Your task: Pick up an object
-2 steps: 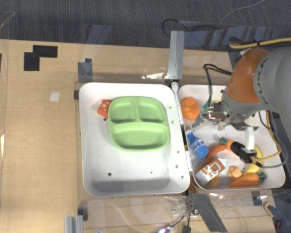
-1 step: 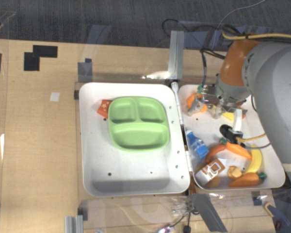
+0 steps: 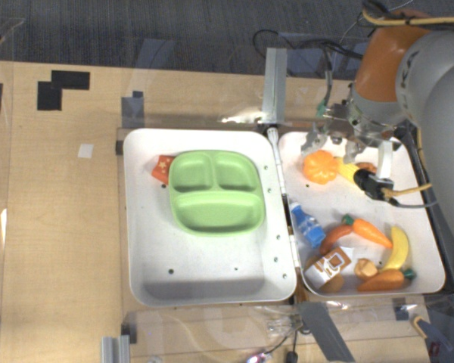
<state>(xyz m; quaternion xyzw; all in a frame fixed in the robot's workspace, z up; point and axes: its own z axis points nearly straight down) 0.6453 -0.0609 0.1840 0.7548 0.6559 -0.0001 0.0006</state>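
My claw (image 3: 334, 147) hangs spread wide over the orange toy (image 3: 321, 166) at the back of the right bin (image 3: 431, 274), nothing held yet, so next I should drop and pinch.

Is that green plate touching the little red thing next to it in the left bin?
Touching, as far as the camera view shows: the green divided plate overlaps the small red thing at its upper left corner, with no white gap between them.

The green tray (image 3: 215, 191) hides most of a red thing (image 3: 161, 169). We cannot name it. The arm (image 3: 431, 66) runs off the right edge.
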